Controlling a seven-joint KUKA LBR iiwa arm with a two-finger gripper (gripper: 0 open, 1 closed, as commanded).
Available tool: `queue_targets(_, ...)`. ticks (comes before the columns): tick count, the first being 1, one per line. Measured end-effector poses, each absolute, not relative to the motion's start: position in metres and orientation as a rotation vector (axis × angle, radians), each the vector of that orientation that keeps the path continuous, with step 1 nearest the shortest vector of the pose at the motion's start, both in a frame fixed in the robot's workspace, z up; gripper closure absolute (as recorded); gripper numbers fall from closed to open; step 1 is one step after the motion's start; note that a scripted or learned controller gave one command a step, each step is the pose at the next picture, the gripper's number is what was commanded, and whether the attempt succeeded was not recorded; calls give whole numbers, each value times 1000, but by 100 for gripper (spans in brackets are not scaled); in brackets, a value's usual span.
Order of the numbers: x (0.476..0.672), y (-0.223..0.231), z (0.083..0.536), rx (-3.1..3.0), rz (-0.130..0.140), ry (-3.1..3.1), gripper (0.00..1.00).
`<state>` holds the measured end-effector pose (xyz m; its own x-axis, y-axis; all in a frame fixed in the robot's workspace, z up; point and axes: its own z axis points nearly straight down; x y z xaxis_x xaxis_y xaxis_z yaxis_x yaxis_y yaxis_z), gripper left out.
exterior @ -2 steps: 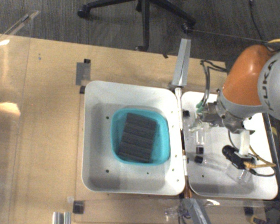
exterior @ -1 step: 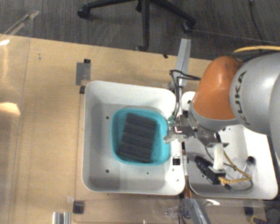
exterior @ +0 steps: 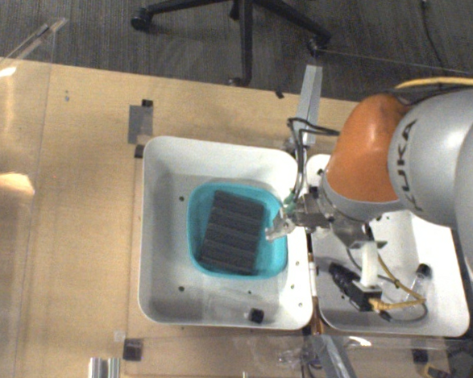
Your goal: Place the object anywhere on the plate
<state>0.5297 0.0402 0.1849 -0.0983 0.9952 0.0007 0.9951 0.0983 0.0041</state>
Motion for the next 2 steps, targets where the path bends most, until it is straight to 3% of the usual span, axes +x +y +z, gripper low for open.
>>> queue_targets(1,549,-10,186,2154,9,2279,0)
queue_targets(2,533,46,221,2179,10,2257,0)
